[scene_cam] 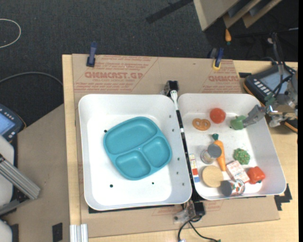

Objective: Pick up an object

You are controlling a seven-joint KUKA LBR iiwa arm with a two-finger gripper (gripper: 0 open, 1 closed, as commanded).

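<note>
The gripper [247, 119] reached into the right bin [277, 156], touching a green object [236, 124] beside the tomato [217, 115]; whether it grasped it could not be told.

Overhead view of the work area. A dark grey carpeted floor [94, 28] surrounds the counter [142, 71], whose top is a tan board printed with red lettering. Two clamps, one blue [91, 54] and one yellow and blue [218, 57], grip its far edge. A thin cable [12, 30] loops over the carpet at upper left. Light-coloured wooden furniture [236, 12] stands at the top right. Lighting is even.
</note>
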